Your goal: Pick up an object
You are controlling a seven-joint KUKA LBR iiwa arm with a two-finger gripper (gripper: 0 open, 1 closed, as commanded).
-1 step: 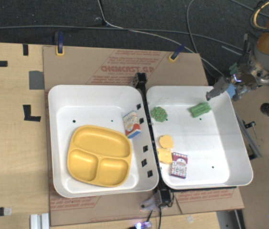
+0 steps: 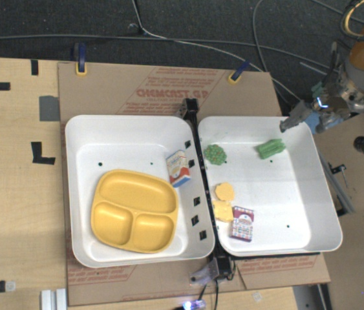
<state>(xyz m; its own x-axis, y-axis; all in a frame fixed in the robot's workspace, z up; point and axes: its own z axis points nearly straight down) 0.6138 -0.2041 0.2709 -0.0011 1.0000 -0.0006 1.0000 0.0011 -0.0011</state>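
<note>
The gripper (image 2: 296,120) hangs at the upper right corner of the right bin (image 2: 324,192), just over its rim, and it holds nothing. How the jaws stand I cannot tell, because the tip is small and blurred.

I take the right bin as the landmark. The nearest candidate is a green block (image 2: 271,148) in the upper part of this bin, near the gripper and a little lower left of it. A round green piece (image 2: 215,154) lies at the upper left of the bin, close to the wall it shares with the other bin. Two yellow pieces (image 2: 223,201) lie touching one another at the left side of the bin, and a small printed box (image 2: 242,223) lies just lower right of them. Left of the right bin, in the left bin (image 2: 78,173), there are a yellow divided tray (image 2: 135,210) and a small carton (image 2: 179,168) that leans near the shared wall.

In my judgement the approach has not really begun, so several things could go wrong. The green block lies a little tilted, so jaws which come down not aligned with it may push it away instead of closing on it. The yellow pieces are flat, and the jaws may slide over them. The round green piece is so near the wall that one finger could hit the rim.
</note>
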